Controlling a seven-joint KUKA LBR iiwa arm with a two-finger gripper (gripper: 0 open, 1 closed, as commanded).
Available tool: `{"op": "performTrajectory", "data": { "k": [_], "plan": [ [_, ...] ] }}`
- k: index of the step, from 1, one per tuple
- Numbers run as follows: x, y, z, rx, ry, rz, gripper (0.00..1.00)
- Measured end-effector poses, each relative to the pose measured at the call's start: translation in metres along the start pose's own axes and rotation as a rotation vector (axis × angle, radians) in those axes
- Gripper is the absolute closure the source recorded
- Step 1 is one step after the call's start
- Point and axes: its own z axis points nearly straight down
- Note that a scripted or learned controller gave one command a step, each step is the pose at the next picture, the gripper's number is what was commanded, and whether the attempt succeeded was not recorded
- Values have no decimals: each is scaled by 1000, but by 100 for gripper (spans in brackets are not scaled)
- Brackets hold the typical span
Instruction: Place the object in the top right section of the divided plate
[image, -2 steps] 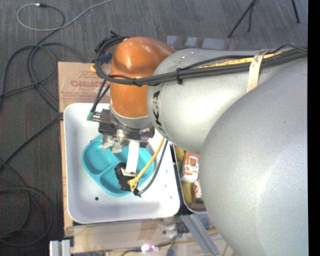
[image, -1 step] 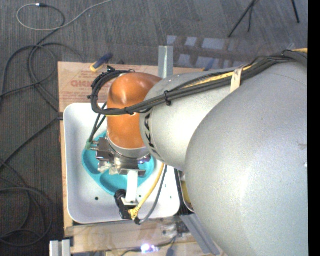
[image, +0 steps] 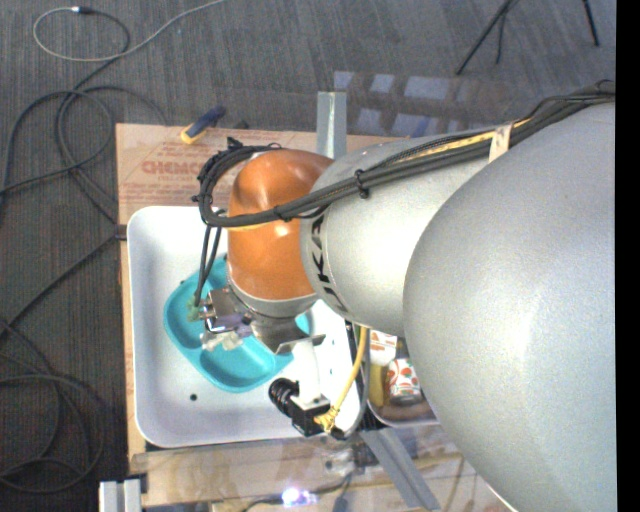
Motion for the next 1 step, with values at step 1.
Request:
{"op": "performTrajectory", "data": {
  "k": [1],
  "plan": [
    [-78, -11, -137, -5, -2, -239, 100]
  ]
}}
